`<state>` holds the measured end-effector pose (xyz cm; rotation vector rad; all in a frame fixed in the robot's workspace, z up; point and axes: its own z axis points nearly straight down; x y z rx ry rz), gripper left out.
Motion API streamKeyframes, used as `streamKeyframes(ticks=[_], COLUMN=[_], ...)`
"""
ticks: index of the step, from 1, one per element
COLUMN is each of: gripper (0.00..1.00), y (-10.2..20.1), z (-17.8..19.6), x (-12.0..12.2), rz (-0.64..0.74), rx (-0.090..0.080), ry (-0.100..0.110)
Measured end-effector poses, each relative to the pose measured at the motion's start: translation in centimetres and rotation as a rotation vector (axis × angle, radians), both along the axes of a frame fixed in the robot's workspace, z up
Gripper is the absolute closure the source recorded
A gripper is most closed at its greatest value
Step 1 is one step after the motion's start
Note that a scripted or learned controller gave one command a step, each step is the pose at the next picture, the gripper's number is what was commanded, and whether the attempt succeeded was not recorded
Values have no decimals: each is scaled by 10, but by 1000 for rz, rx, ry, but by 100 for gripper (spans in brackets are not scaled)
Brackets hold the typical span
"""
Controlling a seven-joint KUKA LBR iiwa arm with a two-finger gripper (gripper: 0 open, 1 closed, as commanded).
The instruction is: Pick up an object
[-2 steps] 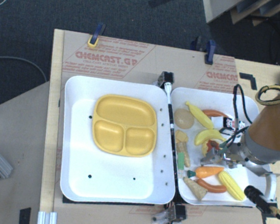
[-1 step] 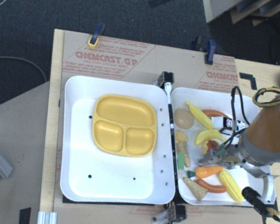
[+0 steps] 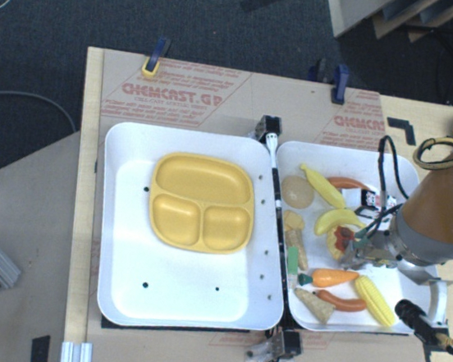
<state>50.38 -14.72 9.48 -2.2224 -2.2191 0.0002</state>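
The right white bin holds toy food: two yellow bananas, a red sausage, a beige round piece, an orange carrot, a yellow corn cob, a second red sausage and a tan wedge. My gripper reaches down into this bin from the right. It sits just above the carrot and right of the lower banana, over a red and yellow item that it partly hides.
The left white bin carries a yellow divided plate. A small green piece and beige bits lie along the right bin's left wall. Black cables run over the right bin's far corner. Clamps hold the board's back edge.
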Motion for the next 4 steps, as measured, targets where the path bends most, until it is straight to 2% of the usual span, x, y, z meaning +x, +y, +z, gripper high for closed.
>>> streamKeyframes(ticks=[1,2,3,4], gripper=[100,100,100,100], y=[-2,-6,-6,45], z=[63,111,131,123], x=[1,10,11,2], rz=[2,3,3,6], rx=[-3,-3,-3,2], ry=[-6,-8,-6,2])
